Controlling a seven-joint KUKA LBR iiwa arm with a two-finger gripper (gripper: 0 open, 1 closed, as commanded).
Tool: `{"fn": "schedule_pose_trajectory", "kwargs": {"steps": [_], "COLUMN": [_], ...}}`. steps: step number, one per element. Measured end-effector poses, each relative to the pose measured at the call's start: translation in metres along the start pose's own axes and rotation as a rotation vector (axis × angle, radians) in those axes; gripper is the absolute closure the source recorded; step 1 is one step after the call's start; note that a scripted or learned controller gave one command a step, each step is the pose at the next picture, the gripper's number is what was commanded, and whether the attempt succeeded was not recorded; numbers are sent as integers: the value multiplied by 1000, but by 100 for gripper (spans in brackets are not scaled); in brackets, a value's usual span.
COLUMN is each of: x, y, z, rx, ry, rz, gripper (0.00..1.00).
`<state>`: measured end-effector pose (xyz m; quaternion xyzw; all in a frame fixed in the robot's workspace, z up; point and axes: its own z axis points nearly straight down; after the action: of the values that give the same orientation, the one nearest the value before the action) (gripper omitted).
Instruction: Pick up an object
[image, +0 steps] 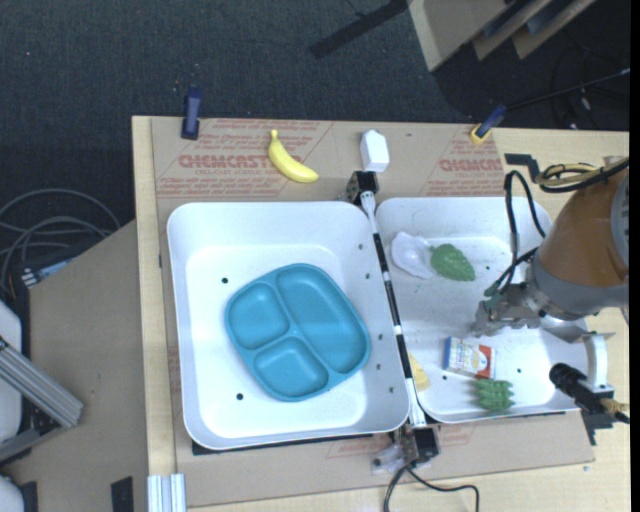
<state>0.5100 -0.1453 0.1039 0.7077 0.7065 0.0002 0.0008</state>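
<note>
Nearest the front edge of the worktop (300, 470), a small green toy (494, 394) lies against the front wall of the right bin (520, 215), and just behind it, touching or nearly so, sits a small flat packet (468, 357), white with blue and orange-red print, lying a little tilted. A yellowish scrap (418, 379) sits at the seam between the two bins, close to the packet. The gripper (492, 318) is down inside the right bin just behind the packet's far edge, its tip close above or on the bin floor; from here I cannot tell how far the fingers are parted, and nothing is visibly held between them. The grey arm with its orange band (590, 240) comes in from the right, over the bin's right wall. In the left bin (195, 240) a blue three-compartment tray (295, 331) lies flat near the middle, well apart from the gripper. Farther back in the right bin a crumpled white thing (408, 254) and a green leafy-looking piece (452, 263) lie side by side, touching. Beyond the bins, on the cardboard sheet, a yellow banana (290, 161) rests near the left bin's far wall, with a small white block (375, 150) to its right.
</note>
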Motion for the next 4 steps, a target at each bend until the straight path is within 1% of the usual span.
{"fn": "schedule_pose_trajectory", "kwargs": {"steps": [1,2,3,4], "x": [0,17,53,28], "y": [0,60,99,140], "z": [0,16,19,19], "rx": [0,0,0,1], "ry": [0,1,1,0], "rz": [0,-3,-3,-2], "gripper": [0,0,0,0]}}
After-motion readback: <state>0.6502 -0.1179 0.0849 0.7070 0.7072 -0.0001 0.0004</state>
